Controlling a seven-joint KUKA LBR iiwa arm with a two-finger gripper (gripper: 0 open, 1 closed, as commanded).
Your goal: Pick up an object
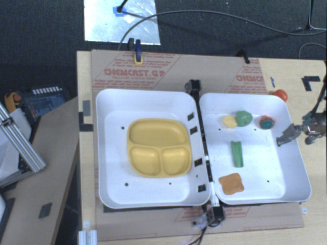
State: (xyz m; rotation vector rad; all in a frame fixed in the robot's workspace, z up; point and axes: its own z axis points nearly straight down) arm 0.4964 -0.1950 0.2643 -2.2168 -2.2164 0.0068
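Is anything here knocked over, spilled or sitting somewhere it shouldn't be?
One thing: an orange-red ball lies outside the right bin, on the bench by its far corner. The other toy foods lie inside, and the yellow tray sits flat in the left bin.

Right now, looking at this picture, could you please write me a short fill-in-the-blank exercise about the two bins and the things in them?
1. The yellow divided tray lies in the ____ bin of the camera view.
2. The tray has ____ compartments.
3. The long green piece in the right bin lies between the round green item and the ____ flat piece.
4. The gripper is at the right bin's ____ edge.

Missing words: left; three; orange; right
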